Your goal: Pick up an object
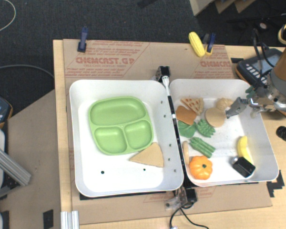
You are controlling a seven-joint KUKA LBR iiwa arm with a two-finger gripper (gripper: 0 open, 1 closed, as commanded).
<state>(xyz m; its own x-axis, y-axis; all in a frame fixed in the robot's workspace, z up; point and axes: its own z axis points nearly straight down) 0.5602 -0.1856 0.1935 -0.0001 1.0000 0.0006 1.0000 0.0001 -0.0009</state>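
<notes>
- Two white bins side by side on the bench: the left bin [81, 128] carries a green divided plate [120, 125] and a tan wedge [148, 155], well apart from the action.
- The right bin [264, 142] is where it's happening, and the arm [282, 87] comes in over its far right corner, wrist low above the bin floor.
- The gripper [234, 109] points left, toward the cluster of toy food; I can't tell whether its fingers are apart or together, and nothing shows between them.
- Nearest target, by my read: the round tan disc [215, 117], lying just left of and a touch nearer the camera than the tip, with a small beige lump [224, 103] close beside it.
- Further left sit a waffle piece [192, 103], a brown slab [185, 114] and green leafy pieces [200, 136].
- The yellow banana [244, 149] lies on the near side of the gripper, long axis running roughly away from the camera, a black block [243, 167] touching its near end.
- An orange pumpkin [200, 167] sits at the near edge, farthest from the tip.
- A short reach left and down looks like the call.
</notes>
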